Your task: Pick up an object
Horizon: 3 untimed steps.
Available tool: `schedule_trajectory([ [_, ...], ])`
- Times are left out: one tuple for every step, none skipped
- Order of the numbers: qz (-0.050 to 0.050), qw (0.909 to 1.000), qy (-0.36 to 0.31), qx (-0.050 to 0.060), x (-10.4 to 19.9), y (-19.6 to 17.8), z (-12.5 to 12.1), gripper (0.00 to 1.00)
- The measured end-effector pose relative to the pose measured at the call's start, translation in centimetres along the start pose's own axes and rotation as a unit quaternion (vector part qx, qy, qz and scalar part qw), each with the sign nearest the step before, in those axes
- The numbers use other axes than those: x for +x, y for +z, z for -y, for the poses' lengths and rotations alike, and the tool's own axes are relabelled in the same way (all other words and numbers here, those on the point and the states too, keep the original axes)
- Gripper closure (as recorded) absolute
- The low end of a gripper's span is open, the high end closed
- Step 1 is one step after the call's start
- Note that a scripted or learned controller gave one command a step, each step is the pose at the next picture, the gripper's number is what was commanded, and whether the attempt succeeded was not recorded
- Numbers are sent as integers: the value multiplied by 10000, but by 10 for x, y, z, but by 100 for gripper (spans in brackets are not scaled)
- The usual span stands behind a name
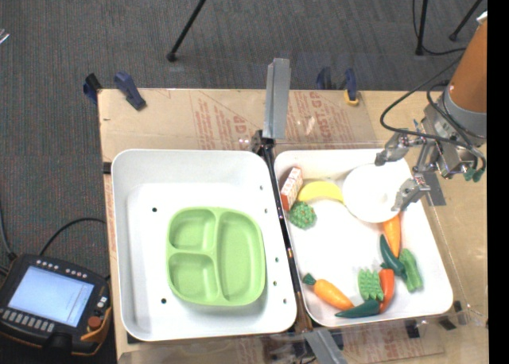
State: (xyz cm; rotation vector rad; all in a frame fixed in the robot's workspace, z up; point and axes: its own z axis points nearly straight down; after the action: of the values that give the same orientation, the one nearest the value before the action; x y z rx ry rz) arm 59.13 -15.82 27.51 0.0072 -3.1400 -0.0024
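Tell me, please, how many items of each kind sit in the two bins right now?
Green divided tray: 1
White plate: 1
Toy carrots: 3
Banana: 1
Broccoli: 1
Small carton: 1
Green toy vegetables, hard to name: 4
Total: 12

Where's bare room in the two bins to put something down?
Left bin: white floor all around the green tray. Right bin: a bare middle patch between broccoli, white plate and bottom carrot. Its right and bottom edges are crowded.
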Motion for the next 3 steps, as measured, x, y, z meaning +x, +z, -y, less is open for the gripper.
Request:
schedule_trajectory([
  [17, 9896, 1436, 2, 3, 142, 34, 0],
  [77, 9857, 1685, -33, 37, 182, 47, 0],
  [38, 9932, 1159, 1, 103, 186, 29, 0],
])
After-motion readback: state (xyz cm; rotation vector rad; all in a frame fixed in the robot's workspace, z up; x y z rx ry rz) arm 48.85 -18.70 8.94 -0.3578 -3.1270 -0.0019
